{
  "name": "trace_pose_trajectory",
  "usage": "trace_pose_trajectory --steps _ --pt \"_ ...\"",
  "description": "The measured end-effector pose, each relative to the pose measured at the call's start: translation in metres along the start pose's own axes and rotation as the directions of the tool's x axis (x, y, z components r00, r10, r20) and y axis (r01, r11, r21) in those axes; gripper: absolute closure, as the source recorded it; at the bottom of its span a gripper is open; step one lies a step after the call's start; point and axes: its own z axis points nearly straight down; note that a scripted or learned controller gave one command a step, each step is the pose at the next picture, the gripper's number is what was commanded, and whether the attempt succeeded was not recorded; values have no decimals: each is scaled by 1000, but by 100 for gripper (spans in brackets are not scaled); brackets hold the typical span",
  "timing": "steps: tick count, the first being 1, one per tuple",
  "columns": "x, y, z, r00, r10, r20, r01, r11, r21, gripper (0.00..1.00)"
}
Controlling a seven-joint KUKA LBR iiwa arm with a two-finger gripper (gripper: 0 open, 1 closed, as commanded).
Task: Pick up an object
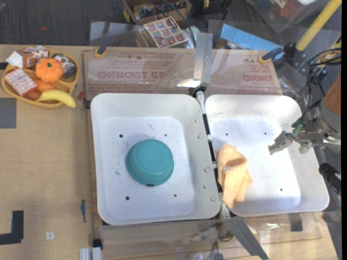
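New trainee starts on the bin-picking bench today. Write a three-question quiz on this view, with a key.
1. True or false: the teal bowl lies upside down in the left bin.
2. Which thing lies in the right bin, against the wall it shares with the other bin? A) a banana B) an orange cloth C) a blue sponge
3. Fill in: the gripper hangs over the ____ bin, apart from the cloth.

Key: 1 true. 2 B. 3 right.
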Motion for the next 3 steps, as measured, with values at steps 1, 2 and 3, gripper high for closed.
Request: trace_pose_trajectory --steps 1,2,3 --pt "9 -34 -27 997 -83 0 83 997 0 0" --pt "75 14 76 1000 -23 1 23 1000 0 0" --pt "64 30 24 916 401 1 -401 916 -1 0"
